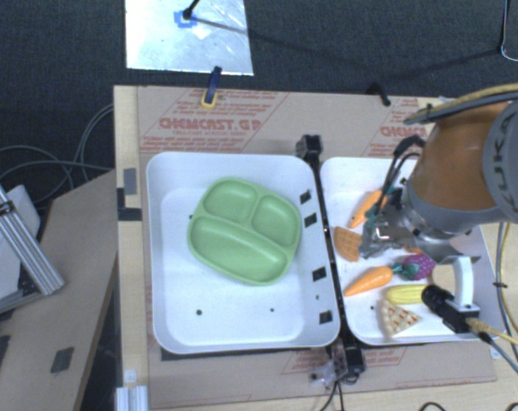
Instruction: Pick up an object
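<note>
Your pickable items sit in the right-hand shallow white bin (pixel 354 332): an orange plastic carrot (pixel 369 280) near its middle, a second orange carrot (pixel 365 207) toward the far side, a tan waffle-textured biscuit piece (pixel 348 244) by the bin's left wall, a yellow corn cob (pixel 405 294), a purple grape cluster with green leaves (pixel 415 267), and a pizza-slice toy (pixel 399 318) at the near edge. Your end effector (pixel 377 235) hangs low over this bin between the far carrot and the biscuit; you cannot tell how far it is spread or whether it grips anything. The left white bin (pixel 175 315) holds a green divided plate (pixel 244 229). Both bins rest on the desk (pixel 241 118).
</note>
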`<move>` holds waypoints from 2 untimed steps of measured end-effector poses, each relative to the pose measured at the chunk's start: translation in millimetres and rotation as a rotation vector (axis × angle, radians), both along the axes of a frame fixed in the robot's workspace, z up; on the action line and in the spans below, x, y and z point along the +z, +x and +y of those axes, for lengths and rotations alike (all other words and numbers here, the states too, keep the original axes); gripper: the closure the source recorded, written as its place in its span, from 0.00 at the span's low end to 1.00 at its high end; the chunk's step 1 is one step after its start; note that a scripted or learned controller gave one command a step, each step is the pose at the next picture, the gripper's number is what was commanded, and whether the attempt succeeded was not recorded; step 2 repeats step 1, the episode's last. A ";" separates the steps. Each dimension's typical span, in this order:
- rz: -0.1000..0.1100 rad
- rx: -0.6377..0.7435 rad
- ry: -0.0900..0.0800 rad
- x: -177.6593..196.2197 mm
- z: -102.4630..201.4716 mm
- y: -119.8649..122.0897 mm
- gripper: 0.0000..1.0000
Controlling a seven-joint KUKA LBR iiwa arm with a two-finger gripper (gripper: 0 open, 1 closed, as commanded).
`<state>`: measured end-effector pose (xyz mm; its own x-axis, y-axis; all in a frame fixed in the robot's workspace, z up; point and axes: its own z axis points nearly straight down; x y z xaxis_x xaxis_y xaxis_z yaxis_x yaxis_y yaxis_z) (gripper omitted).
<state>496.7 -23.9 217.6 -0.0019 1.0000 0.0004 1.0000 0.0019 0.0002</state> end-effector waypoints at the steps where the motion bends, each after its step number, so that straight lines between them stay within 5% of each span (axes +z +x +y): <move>1: -0.002 0.003 0.000 16.4 0.0 8.1 1.00; 2: -0.002 0.003 0.000 16.4 0.0 8.1 1.00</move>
